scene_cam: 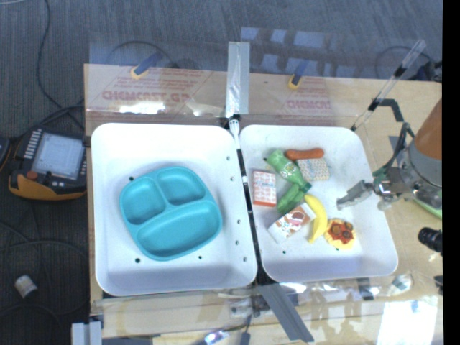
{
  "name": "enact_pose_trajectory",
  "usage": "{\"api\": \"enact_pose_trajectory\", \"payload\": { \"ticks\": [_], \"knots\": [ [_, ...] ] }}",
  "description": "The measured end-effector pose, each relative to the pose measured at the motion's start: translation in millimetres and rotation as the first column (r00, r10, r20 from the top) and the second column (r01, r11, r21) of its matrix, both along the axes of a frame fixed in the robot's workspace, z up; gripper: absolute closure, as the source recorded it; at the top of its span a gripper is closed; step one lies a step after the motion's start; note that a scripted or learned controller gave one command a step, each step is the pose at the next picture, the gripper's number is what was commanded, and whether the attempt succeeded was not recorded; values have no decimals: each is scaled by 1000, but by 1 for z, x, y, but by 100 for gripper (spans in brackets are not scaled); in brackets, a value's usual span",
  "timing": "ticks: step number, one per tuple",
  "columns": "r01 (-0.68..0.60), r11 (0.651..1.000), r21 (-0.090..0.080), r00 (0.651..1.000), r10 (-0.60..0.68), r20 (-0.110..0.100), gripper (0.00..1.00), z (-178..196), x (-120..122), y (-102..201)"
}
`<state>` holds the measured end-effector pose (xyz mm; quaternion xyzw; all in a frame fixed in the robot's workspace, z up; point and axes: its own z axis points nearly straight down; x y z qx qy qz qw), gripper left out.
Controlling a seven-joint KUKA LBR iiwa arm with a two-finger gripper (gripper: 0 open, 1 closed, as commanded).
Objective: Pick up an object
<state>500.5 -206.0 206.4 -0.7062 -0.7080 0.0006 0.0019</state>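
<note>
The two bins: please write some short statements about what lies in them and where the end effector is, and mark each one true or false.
1. The blue tray lies in the left bin. True.
2. The banana lies in the left bin. False: it lies in the right bin, beside the pizza slice.
3. The end effector is over the right bin, near its right side. True.
4. The end effector holds the sausage. False: the sausage lies near the bin's far wall, apart from the end effector.
5. The blue tray has three compartments. True.
</note>
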Motion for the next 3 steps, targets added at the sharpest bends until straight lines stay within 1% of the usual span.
{"api": "enact_pose_trajectory", "payload": {
  "ticks": [1, 2, 3],
  "knots": [
    [-221, 975, -6, 975, 221, 13, 0, -117, 20, 7],
    [-221, 975, -4, 975, 221, 18, 100, -106, 22, 8],
    [-125, 992, -4, 992, 125, 2, 100, 14, 41, 28]
  ]
}}
